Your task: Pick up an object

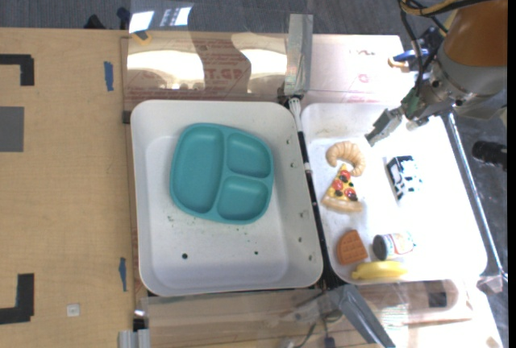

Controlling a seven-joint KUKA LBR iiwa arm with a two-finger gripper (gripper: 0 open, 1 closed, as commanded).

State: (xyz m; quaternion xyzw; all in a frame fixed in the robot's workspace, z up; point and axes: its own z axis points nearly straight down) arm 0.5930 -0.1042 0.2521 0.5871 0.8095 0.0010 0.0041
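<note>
- The arm [476, 24], grey with an orange upper part and looped yellow cables, enters at the bench's far right corner.
- The gripper [385, 127] slants down over the far edge of the right bin [451, 201], toward that bin's far left corner.
- How its tip is set cannot be told; nothing is seen in its grasp.
- The right bin holds all the loose objects.
- A croissant [347, 155] lies near the bin's left edge, toward the far side, just below the gripper tip and apart from it.
- A pizza slice [343, 189] lies right beside the croissant on its near side, the two touching or almost so, its point toward the croissant.
- A small black-and-white item [403, 176] sits around the bin's middle, to the right of the croissant; what it is cannot be made out.
- A brown biscuit-like piece [351, 246] lies near the bin's near left corner.
- A small can [393, 245] lies on its side just to the right of the brown piece.
- A banana [379, 271] rests along the bin's near edge, just beneath the brown piece and the can.
- The left bin [153, 258] holds a teal divided plate [221, 173] with three compartments, set toward the bin's far half.
- Cardboard [56, 177] covers the bench to the left of the bins.
</note>
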